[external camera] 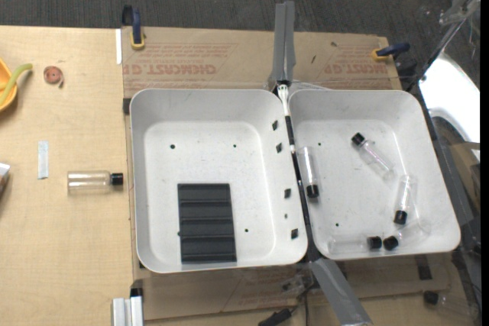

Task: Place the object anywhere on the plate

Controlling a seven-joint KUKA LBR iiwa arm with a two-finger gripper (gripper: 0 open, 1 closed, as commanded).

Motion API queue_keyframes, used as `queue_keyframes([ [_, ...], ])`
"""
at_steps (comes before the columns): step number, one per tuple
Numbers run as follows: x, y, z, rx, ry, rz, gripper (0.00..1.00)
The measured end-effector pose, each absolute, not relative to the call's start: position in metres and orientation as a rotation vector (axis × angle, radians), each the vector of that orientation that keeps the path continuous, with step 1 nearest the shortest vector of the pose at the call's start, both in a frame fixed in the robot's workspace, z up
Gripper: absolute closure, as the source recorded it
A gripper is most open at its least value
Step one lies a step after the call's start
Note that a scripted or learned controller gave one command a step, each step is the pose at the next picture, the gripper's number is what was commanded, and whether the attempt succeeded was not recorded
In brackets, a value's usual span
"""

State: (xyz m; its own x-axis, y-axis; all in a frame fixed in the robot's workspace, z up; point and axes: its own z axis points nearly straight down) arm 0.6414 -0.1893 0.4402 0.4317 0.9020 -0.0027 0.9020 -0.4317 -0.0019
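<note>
Two shallow white bins sit side by side on a sheet of cardboard (183, 61) that covers the right part of the wooden bench (69, 240). The left bin (145, 126) holds the plate (206, 223), a black ribbed rectangle that lies flat on the bin floor near the front wall, a little left of the middle, with nothing on it. The task's things are all in the right bin (420, 118): small clear vials with black caps. One vial (308, 170) lies along the bin's left wall with its cap at the near end. A second vial (370, 152) lies at a slant near the middle of the floor, its cap at the far left end. A third vial (403, 198) lies further right and nearer the front, cap toward the front. Two more black caps (382, 243) sit close together against the front wall; their clear bodies are hard to make out against the white. All of these are well apart from the plate, with the walls of both bins between. A grey bar (284, 42) runs back from the seam between the bins. On the bare bench left of the bins lies a larger clear bottle (92, 180) on its side, black cap toward the bins, with a small white strip (43, 160) just beyond it. Farther back are a small reddish disc (52, 75) and a yellow object (6, 84), which the left edge cuts off. Blue-handled clamps (130, 20) pin the cardboard at its far corners.
</note>
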Motion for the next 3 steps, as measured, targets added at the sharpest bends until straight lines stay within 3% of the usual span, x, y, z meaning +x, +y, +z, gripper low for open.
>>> queue_keyframes([
  [1,0.659,-0.129,0.440,-2.950,-1.079,0.007,0.00],
  [2,0.642,-0.221,0.439,-2.914,-1.171,0.007,0.00],
  [3,0.653,-0.168,0.439,-2.973,-1.008,0.008,0.00],
])
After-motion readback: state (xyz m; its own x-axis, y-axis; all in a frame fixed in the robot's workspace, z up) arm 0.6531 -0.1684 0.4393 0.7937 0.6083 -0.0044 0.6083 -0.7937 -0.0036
